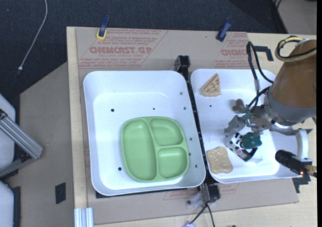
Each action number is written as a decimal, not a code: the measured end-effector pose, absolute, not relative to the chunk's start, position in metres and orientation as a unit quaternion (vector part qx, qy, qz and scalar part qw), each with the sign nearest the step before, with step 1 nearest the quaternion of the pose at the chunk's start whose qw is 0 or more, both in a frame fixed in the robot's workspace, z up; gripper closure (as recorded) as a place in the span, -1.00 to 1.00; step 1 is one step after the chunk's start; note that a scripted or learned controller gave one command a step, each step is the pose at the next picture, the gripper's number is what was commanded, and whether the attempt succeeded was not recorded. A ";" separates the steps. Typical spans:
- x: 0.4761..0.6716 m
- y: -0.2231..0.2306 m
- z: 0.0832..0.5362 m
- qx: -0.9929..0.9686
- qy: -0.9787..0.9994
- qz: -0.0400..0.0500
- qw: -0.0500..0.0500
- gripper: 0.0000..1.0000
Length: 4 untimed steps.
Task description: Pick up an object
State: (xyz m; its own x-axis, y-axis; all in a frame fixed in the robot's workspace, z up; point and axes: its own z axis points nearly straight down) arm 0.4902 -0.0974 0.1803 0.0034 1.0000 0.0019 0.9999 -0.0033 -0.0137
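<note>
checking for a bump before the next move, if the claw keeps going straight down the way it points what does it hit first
Most likely the small dark object lying right under the claw, and under that the right bin's floor. Depth is hard to judge from this slanted view.

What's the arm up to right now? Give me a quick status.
Gripper low in the right bin, over a dark toy; grip unclear. Pizza slice and tan cracker lie apart. Green plate in the left bin.

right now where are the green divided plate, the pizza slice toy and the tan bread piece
green divided plate (153,149), camera view, ridge where its compartments meet
pizza slice toy (211,86), camera view, middle of the wedge
tan bread piece (220,159), camera view, centre of its top face
</note>
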 end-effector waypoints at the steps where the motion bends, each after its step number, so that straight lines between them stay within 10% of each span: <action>1: 0.493 -0.097 0.186 -0.707 -0.707 0.000 0.001 -1.00; 3: 0.498 -0.103 0.096 -0.708 -0.706 -0.002 -0.005 -1.00; 4: 0.496 -0.101 0.104 -0.708 -0.707 -0.001 -0.002 1.00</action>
State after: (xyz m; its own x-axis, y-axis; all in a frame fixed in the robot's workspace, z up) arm 0.4964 -0.1008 0.1043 0.0012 1.0000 -0.0015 1.0000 -0.0012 0.0045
